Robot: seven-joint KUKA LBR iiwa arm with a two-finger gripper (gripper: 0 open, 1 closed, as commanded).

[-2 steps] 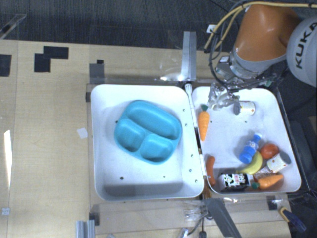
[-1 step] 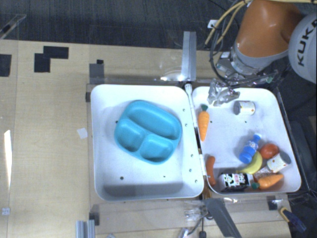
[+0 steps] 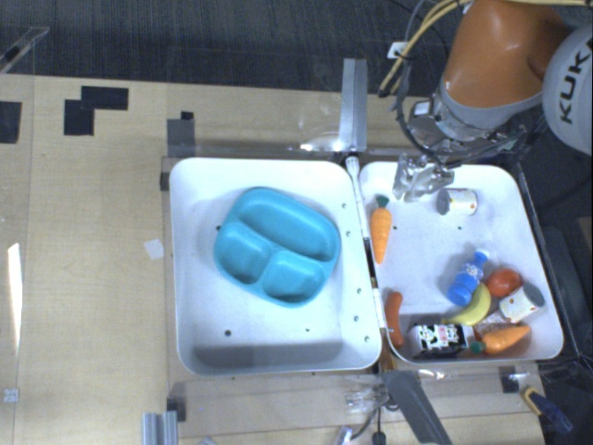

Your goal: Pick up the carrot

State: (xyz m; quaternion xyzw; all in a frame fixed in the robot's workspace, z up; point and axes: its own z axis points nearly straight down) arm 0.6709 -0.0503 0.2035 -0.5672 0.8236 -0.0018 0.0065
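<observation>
camera view has the gripper (image 3: 422,179) hovering over the back of the right bin (image 3: 528,248), fingers slightly spread with nothing between them, and the carrot (image 3: 380,232) lying near it by the bin's left wall looks light, stiff and kinda slick, so i'd pinch mid-body.

Orange carrot (image 3: 380,234) with green top, blue divided plate (image 3: 275,245), white bins (image 3: 195,341)
</observation>
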